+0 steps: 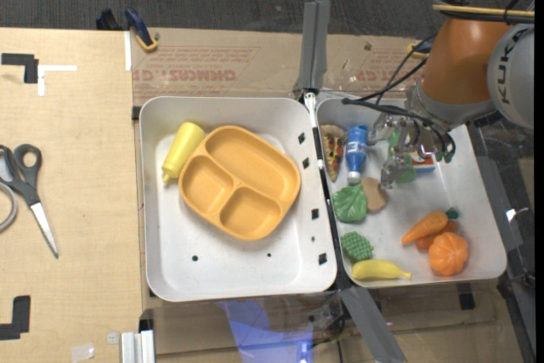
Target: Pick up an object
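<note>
Grey arm [518, 64] lettered "KU", cardboard sheet [212, 64] with upside-down red print, unreadable

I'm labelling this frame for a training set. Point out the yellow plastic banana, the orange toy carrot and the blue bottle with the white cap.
yellow plastic banana [381, 270], camera view, middle of its curved body.
orange toy carrot [424, 227], camera view, middle of its orange body.
blue bottle with the white cap [356, 148], camera view, its blue body.

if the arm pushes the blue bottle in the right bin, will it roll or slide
The bottle lies on its side and looks round, so it would probably roll if pushed across its length. It looks like small plastic, so likely light. Toys crowd beside it in the bin, so it may soon stop against them.
</note>
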Available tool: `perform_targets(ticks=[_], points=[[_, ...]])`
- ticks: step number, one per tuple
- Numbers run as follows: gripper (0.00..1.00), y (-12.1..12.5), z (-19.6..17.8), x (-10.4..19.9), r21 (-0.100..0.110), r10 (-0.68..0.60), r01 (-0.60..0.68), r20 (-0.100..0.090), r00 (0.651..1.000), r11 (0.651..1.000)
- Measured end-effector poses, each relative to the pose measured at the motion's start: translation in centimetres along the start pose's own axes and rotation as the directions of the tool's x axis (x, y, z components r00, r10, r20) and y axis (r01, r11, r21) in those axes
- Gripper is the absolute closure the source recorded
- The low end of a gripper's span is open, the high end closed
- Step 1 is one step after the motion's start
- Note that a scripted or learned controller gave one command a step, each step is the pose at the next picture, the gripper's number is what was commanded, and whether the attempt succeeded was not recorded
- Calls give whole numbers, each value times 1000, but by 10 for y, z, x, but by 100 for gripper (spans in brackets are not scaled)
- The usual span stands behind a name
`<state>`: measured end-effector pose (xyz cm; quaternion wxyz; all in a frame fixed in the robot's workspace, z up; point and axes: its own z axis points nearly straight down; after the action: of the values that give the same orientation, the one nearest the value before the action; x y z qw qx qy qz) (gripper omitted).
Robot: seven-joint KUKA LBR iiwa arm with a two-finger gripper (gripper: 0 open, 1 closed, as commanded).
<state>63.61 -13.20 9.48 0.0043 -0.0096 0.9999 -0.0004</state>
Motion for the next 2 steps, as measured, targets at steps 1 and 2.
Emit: perform_targets(ticks=[1, 2], points=[[0, 15, -1, -16, 10, 117, -117, -6, 993, 993], [0, 7, 1, 49, 1, 160, -160, -5, 987, 987]])
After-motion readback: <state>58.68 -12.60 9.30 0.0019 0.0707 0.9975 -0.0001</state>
